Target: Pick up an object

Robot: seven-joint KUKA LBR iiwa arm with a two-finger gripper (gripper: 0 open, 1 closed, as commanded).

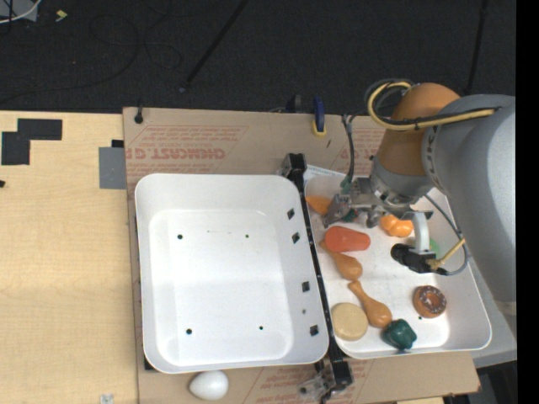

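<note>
We find the two-finger metal gripper [358,202] low in the right white plastic bin [472,331], near its upper left corner, just above the glossy red-orange lump [346,240]. Whether it is wide or narrow we cannot tell; wrist and cabling cover its tip.

The red-orange lump looks the nearest candidate. Just below it a tan drumstick-shaped piece [346,266] touches or nearly touches. We judge a clean pick needs the gripper centred over the lump's broad middle, closing across its short axis, clear of the tan piece and the bin's left wall.

Other candidates, well apart from the tool: a pale round bun-like disc [349,321], a dark green crumpled lump [400,335], a brown ring-shaped doughnut [429,300].

Hard to read: a small orange piece [318,203] left of the gripper and another orange piece [397,225] to its right are partly covered; shapes unclear. A black item [414,257] by the cable may be part of the rig.
</note>
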